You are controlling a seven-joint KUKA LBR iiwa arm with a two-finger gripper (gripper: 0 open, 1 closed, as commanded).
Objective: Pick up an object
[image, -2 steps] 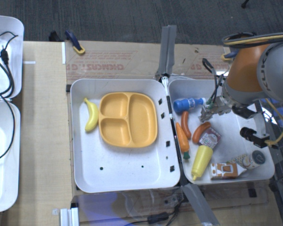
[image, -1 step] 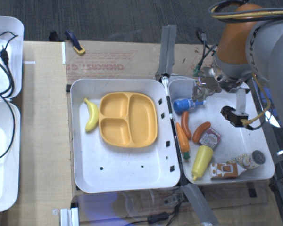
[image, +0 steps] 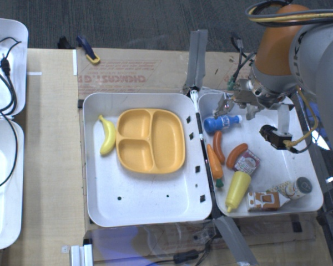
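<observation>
Hovering over the right bin (image: 313,165), the hand (image: 237,101) sits just above a blue bottle (image: 222,122) lying near the bin's far left corner; whether it is wide or narrow, I cannot tell

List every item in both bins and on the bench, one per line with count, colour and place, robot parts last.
Left white bin: one, holds the tray and banana.
Yellow three-compartment plastic tray: one, left bin centre.
Yellow toy banana: one, left of the tray.
Right white bin: one, holds the rest.
Blue plastic bottle: one, lying at its top left.
Orange toy carrot: one, along its left wall.
Red-orange toy sausage: one, centre.
Dark red packet: one, beside the sausage.
Yellow squeeze bottle: one, lower left.
Orange-brown carton: one, bottom.
Grey-capped jar: one, lower right.
Grey arm with orange band: one, upper right.
Claw: one, above the blue bottle.
</observation>
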